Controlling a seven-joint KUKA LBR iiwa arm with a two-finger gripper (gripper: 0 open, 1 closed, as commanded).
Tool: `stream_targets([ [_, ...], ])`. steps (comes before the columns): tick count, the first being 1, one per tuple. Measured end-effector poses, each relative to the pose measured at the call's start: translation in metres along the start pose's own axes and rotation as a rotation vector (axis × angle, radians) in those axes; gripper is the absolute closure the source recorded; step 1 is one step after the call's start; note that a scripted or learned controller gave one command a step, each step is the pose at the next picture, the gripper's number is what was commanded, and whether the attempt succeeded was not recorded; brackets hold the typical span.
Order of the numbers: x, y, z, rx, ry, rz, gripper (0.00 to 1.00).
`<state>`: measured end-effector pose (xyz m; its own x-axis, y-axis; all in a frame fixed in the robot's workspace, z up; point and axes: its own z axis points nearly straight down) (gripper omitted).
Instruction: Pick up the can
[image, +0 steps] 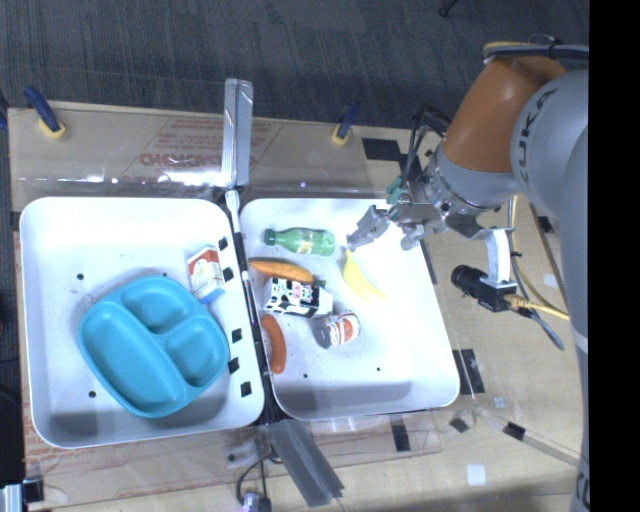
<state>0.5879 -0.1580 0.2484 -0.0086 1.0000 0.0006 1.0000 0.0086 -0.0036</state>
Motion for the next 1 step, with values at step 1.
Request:
stream_targets([
  [1, 0.0478, -0.0532, 0.0926, 0.003, 0.0, 0.335, 0.0],
])
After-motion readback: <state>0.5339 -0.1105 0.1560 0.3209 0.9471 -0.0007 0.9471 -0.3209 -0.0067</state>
